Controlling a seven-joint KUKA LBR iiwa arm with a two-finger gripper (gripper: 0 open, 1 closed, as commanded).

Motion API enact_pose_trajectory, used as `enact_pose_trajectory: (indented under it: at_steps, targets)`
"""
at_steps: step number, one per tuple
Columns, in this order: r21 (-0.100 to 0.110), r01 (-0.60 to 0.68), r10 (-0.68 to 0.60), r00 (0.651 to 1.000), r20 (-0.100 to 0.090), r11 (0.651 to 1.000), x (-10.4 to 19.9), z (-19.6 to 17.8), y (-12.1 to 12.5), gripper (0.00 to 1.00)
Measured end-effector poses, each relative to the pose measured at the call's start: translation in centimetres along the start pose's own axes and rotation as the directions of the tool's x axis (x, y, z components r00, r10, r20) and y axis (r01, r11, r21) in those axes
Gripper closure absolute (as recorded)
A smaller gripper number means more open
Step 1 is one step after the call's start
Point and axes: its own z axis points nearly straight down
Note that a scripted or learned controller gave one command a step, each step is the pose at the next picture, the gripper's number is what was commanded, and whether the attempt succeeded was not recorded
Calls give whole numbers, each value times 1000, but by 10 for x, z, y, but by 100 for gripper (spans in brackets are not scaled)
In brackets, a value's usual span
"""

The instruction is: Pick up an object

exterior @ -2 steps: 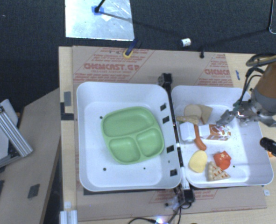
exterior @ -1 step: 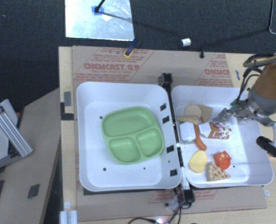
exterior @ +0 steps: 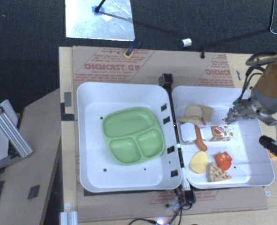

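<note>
pizza slice (exterior: 217,173) lying nearest, below the carton | gripper (exterior: 233,115) hovering just above-right of the carton (exterior: 216,133), finger state: cannot tell | advice: centring over the carton, descending straight, avoiding the sausage (exterior: 200,141) at its left

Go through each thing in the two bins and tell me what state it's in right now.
Green tray: lying flat in the left bin, compartments bare.
Small carton: lying on its side in the right bin.
Sausage: lying flat beside the carton.
Red piece: resting loose on the bin floor.
End effector: over the right bin, above the carton; grip unclear.
</note>
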Motion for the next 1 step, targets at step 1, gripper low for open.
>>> enact_pose_trajectory:
  at_steps: [1]
  targets:
    - [21, 2, -2, 1000, -6, 1000, 6, -62, 3, 100]
